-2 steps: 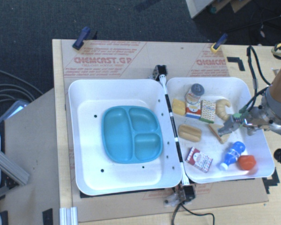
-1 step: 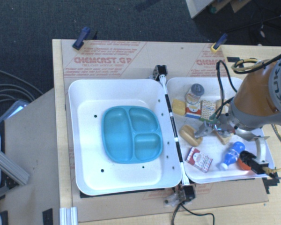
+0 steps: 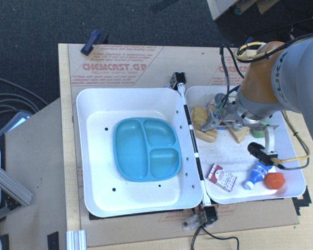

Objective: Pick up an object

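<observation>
Camera view shows me the claw [image 3: 223,113] low in the right bin [image 3: 289,189], among tan wedge-shaped pieces [image 3: 202,120]; I cannot tell its state. Near it lie a red-white carton [image 3: 221,178], a blue tube [image 3: 256,175] and an orange ball [image 3: 274,180]. A smooth blue divided plate [image 3: 146,148] sits in the left bin [image 3: 94,191].

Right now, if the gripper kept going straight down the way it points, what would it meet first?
Probably the tan foam-like pieces at the far left of the right bin: the gripper sits just above them, pointing down. Depth is hard to judge from this slant, so it might reach the bin floor between them instead.
</observation>
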`<state>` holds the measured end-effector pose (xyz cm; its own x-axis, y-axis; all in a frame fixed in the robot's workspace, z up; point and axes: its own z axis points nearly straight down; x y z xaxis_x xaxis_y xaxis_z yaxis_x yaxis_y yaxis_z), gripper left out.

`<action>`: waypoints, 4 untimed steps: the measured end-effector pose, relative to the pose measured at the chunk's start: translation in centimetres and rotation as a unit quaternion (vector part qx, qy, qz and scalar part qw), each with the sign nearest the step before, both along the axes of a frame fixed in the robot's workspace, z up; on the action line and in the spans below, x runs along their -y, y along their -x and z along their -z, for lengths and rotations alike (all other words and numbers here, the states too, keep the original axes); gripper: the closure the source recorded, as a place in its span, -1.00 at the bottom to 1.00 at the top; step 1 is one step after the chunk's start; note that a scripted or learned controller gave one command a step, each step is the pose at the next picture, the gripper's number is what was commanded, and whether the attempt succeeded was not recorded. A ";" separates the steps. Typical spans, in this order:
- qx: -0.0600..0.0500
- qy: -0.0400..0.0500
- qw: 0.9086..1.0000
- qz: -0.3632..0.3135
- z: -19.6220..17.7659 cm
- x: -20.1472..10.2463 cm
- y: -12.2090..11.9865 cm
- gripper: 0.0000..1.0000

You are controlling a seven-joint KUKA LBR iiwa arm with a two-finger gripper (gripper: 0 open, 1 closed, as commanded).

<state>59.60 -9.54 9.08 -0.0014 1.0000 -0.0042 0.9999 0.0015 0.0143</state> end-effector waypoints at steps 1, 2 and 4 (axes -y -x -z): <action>0.000 -0.003 1.000 0.001 -1.1 -0.2 0.0 1.00; -0.001 -0.003 1.000 0.001 -1.0 -0.2 0.0 -1.00; -0.036 -0.002 0.999 0.007 -0.5 1.5 -6.1 1.00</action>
<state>65.67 -11.07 9.54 0.0116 0.9999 -0.0003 0.9983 -0.0116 -0.0568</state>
